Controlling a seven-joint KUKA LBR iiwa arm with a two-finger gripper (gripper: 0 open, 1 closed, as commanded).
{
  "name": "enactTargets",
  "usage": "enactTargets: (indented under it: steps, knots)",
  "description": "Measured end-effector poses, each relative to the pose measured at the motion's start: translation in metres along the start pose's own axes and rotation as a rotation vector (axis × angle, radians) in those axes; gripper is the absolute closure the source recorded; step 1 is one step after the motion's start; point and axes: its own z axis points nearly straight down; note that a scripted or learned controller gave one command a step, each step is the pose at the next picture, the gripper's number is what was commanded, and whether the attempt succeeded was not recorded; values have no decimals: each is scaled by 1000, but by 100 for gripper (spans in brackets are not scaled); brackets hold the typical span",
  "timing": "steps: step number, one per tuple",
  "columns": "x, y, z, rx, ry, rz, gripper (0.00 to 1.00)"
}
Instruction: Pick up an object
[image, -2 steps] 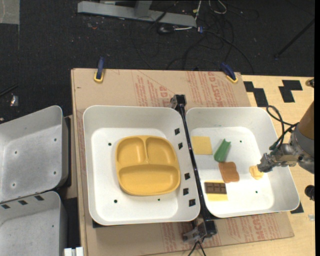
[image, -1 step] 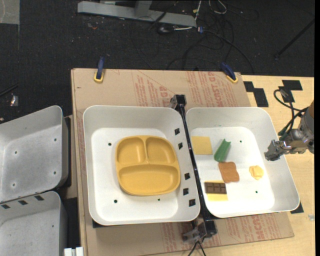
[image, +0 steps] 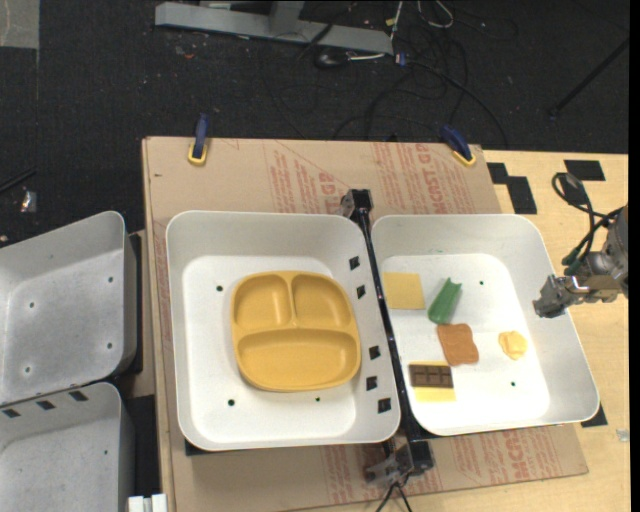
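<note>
Objects: five pieces are lying in the right bin (image: 520, 235), all to the left of my gripper (image: 549, 303). Nearest is a small yellow piece (image: 513, 345), then an orange-brown slab (image: 459, 344), a green piece (image: 445, 300), a pale yellow square (image: 403, 291) and a brown chocolate block on a yellow base (image: 432, 381).
Open room: bare white floor is showing between the small yellow piece and the bin wall on my side; the pieces are sitting apart from one another, except the orange-brown slab and green piece, which are lying close together.
Edges: my gripper is hanging just at the right bin's outer rim.
Left bin (image: 190, 300): well beyond the divider (image: 378, 315), it is holding a yellow compartment plate (image: 296, 331).
Writing: red print is running across the cardboard (image: 300, 175) under the bins, too broken to read whole.
Arm: I am reaching in low from the far side, wrist cables looping behind.
Grip: I am holding nothing that shows; how far my fingers are parted, I cannot tell.
</note>
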Motion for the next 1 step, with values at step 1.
enactTargets:
  steps: [1]
  knots:
    - [53, 12, -8, 0, 2, -5, 100]
